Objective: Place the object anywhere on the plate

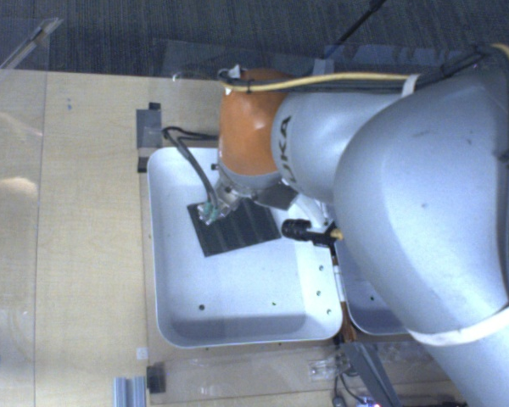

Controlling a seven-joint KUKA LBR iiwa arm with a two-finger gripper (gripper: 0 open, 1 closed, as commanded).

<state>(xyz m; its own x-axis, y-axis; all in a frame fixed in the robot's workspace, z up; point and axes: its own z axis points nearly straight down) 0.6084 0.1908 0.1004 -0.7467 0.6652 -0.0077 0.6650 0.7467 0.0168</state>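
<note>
Pale wooden bench [68, 253] under white bin [237, 299], dark carpet [195, 15] behind

Big grey arm [407, 202] with its orange band [248, 130], black lettering on the grey just beside that band. Under the band, a white bin [237, 312] holding a dark, ribbed-looking slab [237, 231]. A pale yellow cable [348, 80] runs above the band. The bench [68, 227] left of the bin is light wood.
</note>
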